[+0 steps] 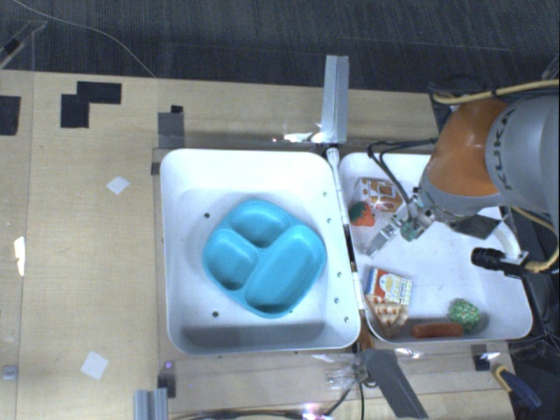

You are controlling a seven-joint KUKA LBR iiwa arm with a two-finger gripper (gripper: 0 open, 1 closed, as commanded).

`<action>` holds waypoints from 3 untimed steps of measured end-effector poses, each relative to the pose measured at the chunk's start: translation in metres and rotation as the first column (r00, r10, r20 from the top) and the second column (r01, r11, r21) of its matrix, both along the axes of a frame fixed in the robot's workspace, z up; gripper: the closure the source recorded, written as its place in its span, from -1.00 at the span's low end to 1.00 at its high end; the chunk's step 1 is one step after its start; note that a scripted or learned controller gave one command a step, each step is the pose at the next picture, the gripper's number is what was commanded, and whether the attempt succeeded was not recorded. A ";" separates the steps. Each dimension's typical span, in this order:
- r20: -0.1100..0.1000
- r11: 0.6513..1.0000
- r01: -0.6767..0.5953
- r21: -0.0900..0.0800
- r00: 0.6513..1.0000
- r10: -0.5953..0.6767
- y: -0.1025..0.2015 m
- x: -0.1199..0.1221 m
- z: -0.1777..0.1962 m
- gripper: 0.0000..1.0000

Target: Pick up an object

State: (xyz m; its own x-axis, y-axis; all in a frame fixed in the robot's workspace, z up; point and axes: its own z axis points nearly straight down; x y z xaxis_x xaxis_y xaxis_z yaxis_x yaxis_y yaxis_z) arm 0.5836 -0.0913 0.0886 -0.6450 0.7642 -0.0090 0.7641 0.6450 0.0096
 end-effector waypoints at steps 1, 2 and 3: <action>0.004 0.996 0.094 0.000 0.996 -0.094 0.002 -0.017 0.000 -1.00; 0.002 0.996 0.092 0.000 0.996 -0.092 -0.014 -0.092 0.001 -1.00; 0.002 0.981 0.196 0.001 0.981 -0.196 -0.010 -0.017 0.000 -1.00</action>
State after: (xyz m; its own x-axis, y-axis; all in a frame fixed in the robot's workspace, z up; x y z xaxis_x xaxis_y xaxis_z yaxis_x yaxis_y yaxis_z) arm 0.5669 -0.1015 0.0887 -0.4824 0.8759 -0.0096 0.8758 0.4825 0.0121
